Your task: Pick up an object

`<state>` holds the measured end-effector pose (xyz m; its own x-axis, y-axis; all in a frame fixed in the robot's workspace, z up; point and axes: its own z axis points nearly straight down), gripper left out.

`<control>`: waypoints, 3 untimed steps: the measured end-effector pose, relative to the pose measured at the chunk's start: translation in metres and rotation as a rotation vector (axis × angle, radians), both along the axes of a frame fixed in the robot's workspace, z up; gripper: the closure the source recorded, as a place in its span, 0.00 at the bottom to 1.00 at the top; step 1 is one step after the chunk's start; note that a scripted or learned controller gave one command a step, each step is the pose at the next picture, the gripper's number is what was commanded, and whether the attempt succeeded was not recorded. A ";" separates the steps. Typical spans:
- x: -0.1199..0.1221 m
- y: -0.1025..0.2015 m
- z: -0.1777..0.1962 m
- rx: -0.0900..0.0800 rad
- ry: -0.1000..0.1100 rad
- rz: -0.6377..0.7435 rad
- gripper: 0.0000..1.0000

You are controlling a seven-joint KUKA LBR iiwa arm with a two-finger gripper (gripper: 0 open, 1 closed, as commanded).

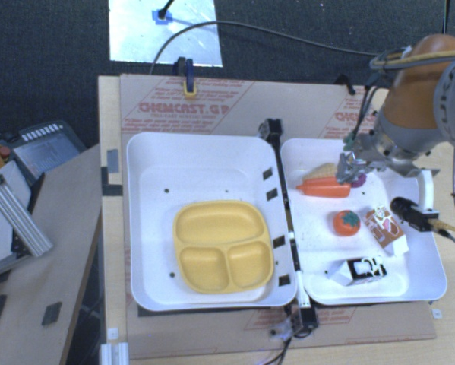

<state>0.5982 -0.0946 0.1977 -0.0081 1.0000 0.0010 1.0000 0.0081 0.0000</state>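
The toy carrot (325, 189) lies in the right bin (432, 280), near its far left corner, with its long axis running left to right across the view; which end is the tip cannot be told, as its right end sits under the gripper (349, 169). A pale wedge-shaped piece (326, 171) rests just behind the carrot, touching it. The gripper hangs directly over the carrot's right end, beside a small purple item (358, 179); whether it is apart, together or clamped on anything cannot be told from this angle. Toward the near side of the same bin sit a toy tomato (346, 222), orange-red with a green top, a small brown and white carton (386, 230) with print too small to read, and a white and black carton (358, 269) lying on its side, its lettering also unreadable. The left bin (147, 204) holds a yellow tray (222, 243) with 3 compartments. Behind the 2 bins, the board (212, 105) under them bears red print reading "CHEMCAST GP".
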 end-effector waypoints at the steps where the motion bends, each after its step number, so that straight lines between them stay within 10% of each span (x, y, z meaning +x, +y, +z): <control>1: -0.004 0.054 -0.002 0.000 0.000 0.000 1.00; 3: -0.032 0.156 0.010 0.000 0.000 -0.001 1.00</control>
